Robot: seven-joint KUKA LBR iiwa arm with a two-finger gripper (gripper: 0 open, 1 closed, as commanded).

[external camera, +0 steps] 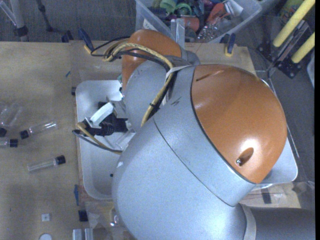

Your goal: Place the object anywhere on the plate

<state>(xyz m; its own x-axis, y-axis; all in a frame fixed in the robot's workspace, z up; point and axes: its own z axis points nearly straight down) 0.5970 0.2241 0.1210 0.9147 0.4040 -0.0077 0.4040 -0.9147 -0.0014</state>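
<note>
My grey and orange arm (200, 144) reaches from the lower right across both bins and covers most of them. Its wrist end (107, 119), with black and white parts and cables, hangs over the left bin (90, 91). The arm's body hides whatever lies beneath it in the bins.
Several clear vials with black caps (45, 161) lie on the wooden bench left of the bins. A clear crate of colourful items (195, 6) stands at the back. Yellow foam tubes (300, 14) lean at the top right. A strip of the right bin's rim (292, 169) shows.
</note>
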